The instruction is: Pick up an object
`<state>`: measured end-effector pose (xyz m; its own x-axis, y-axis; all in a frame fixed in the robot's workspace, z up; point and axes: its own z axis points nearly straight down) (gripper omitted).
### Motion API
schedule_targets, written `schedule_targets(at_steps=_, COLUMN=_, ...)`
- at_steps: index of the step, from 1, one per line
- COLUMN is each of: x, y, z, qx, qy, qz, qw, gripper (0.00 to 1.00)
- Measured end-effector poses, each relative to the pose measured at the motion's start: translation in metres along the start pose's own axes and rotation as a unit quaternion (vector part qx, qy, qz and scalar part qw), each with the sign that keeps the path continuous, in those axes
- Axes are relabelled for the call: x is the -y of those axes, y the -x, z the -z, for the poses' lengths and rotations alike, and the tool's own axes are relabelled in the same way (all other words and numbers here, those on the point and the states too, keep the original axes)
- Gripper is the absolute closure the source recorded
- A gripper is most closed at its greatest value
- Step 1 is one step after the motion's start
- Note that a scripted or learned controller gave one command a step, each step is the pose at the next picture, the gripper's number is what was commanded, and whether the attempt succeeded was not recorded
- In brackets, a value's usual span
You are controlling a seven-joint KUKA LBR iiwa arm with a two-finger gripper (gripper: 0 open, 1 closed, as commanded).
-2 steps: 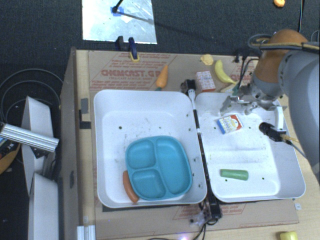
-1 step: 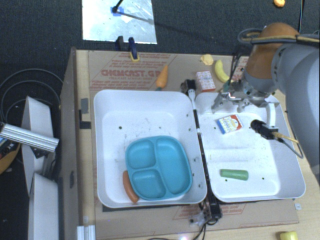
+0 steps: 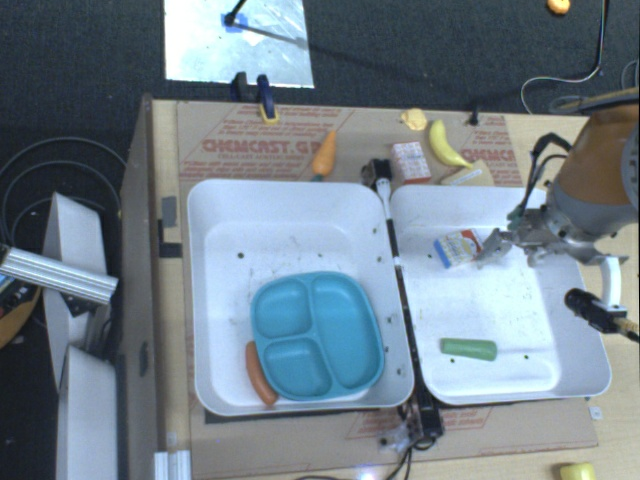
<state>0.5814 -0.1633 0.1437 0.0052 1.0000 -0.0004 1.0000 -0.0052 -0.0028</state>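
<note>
— Where's the gripper [image 3: 494,245] right now?

— Right of centre in the frame, low over the right bin [image 3: 575,380], reaching in from the right edge. Its tip sits just beside a small white carton [image 3: 456,248] with blue and red print, in the bin's upper part.

— Is it holding the carton?

— I can't tell; the fingers are too small and blurred to judge, and nothing shows clearly between them.

— What else is in that bin?

— A green cylinder [image 3: 468,348] lying flat toward the lower middle, well apart from the gripper.

— And the left bin [image 3: 210,268]?

— A blue divided plate [image 3: 316,334] toward its lower part, with an orange sausage [image 3: 259,372] just beside the plate's lower left edge.

— Anything behind the bins?

— On the cardboard at the top, a carrot [image 3: 323,154], a banana [image 3: 444,145] and a small box [image 3: 410,161].
</note>
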Motion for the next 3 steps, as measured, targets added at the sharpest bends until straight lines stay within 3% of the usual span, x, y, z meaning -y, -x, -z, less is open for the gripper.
schedule_targets(at_steps=1, x=-0.002, y=0.001, z=0.010, qx=0.000, qy=0.003, qz=0.003, qw=1.0000, gripper=0.00)
schedule_targets(at_steps=2, x=0.031, y=-0.001, z=0.007, qx=0.000, qy=0.001, qz=0.003, qw=1.0000, gripper=0.00)
schedule_targets(at_steps=3, x=0.029, y=-0.001, z=0.017, qx=0.000, qy=0.003, qz=0.003, qw=1.0000, gripper=1.00)
